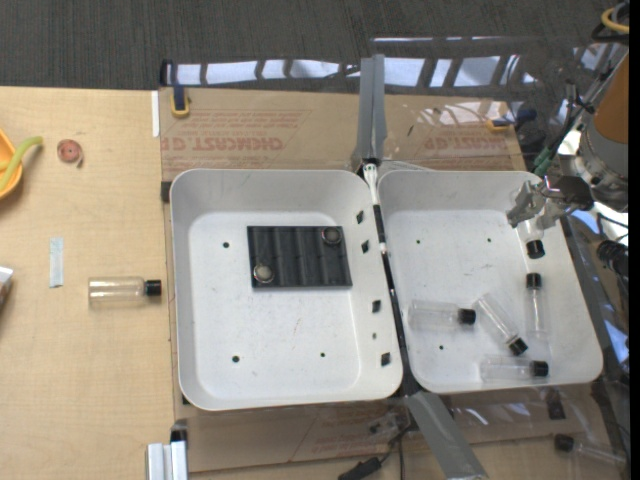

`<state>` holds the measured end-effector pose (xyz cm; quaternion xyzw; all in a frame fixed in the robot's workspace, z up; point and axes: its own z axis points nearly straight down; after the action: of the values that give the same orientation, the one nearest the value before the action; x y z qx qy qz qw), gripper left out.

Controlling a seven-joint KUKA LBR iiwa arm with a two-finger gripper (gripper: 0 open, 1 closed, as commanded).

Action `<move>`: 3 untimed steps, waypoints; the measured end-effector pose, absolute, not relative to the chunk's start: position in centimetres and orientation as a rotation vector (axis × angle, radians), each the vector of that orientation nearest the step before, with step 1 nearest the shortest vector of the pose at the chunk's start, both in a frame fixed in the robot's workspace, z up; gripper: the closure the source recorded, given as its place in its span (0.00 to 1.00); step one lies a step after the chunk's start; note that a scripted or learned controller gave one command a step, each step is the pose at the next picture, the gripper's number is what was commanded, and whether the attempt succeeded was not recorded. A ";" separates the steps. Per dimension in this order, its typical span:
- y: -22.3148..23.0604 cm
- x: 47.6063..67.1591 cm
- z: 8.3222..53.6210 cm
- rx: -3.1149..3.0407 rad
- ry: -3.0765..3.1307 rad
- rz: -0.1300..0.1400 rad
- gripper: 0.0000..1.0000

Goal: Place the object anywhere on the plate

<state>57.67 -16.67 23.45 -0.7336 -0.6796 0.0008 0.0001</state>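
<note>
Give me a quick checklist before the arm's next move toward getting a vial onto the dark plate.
1. Pincer over the right bin, at its far right corner: ok.
2. Vial between the pincer's fingers: cannot tell.
3. Vials lying in the right bin to pick from: ok.
4. Dark plate flat in the left bin: ok.
5. Bare plate surface beside the two small round pieces: ok.

Arm enters from the right edge, above the right bin's [392, 268] far right corner. Orange band visible at the extreme right, upper part. Wrist angles down and leftward toward that corner. Gripper [527, 218] sits over the bin's right rim area, near its upper end. Finger state not discernible.
</note>
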 end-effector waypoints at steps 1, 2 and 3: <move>-20.9 61.9 33.2 -2.194 -2.251 0.003 1.00; -14.8 55.0 22.9 -2.446 -1.966 0.007 1.00; -19.9 64.2 31.1 -2.435 -1.986 0.004 1.00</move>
<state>64.18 -19.87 31.15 -0.7749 -0.6321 0.0013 -0.0004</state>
